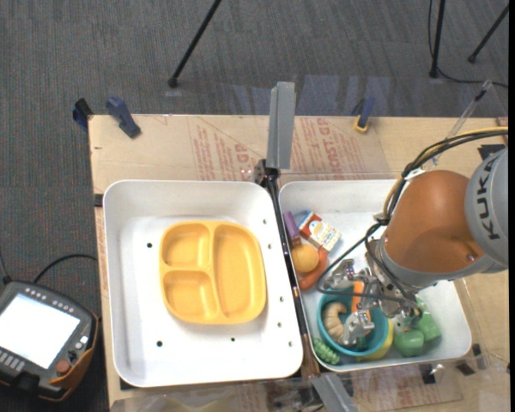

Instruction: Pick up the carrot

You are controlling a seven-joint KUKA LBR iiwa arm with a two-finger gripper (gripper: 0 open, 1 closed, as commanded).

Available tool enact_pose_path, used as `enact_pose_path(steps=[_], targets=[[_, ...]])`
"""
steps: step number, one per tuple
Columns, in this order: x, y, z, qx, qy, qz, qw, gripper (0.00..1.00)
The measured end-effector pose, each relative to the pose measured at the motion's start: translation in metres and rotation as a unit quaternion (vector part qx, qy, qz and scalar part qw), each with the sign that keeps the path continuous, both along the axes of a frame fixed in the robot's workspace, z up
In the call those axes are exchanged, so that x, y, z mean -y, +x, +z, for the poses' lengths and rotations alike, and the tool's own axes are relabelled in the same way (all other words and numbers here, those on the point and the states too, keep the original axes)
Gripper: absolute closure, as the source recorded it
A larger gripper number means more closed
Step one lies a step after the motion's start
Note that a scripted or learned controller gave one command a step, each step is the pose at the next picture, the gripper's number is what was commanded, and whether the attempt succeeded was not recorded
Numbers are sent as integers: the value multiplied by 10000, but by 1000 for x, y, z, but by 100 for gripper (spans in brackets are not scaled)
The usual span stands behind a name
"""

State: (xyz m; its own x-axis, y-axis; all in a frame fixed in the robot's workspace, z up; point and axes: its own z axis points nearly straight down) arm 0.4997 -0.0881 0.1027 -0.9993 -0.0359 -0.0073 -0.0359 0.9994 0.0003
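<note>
Broadly, the table (pixel 197 148) carries two white bins. The left bin (pixel 124 230) holds one yellow divided plate (pixel 213 271), and the right bin (pixel 352 200) holds everything else.

One arm (pixel 433 226) reaches over the right bin's 4 o'clock part. Its end effector (pixel 362 316) hangs low over one teal bowl (pixel 326 333). From this slant I cannot tell whether the end effector is open, closed or gripping anything.

One green toy (pixel 412 339) sits at the bowl's 3 o'clock. One round yellow fruit (pixel 305 258) and one small carton (pixel 318 230) lie toward the bin's 10 o'clock.

One short orange piece (pixel 358 288), which I judge to be the carrot, shows just at the end effector's 12 o'clock, by the bowl's far rim. It is mostly hidden by the wrist hardware. Its long axis seems to run 12 to 6, though too little shows to be sure.
</note>
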Motion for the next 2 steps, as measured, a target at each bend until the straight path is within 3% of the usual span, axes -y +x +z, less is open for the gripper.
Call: enact_pose_path(steps=[1,2], targets=[[-6,13,-14,-18,6,-901,9959,0],[-8,21,1,107,4,-854,9963,100]])
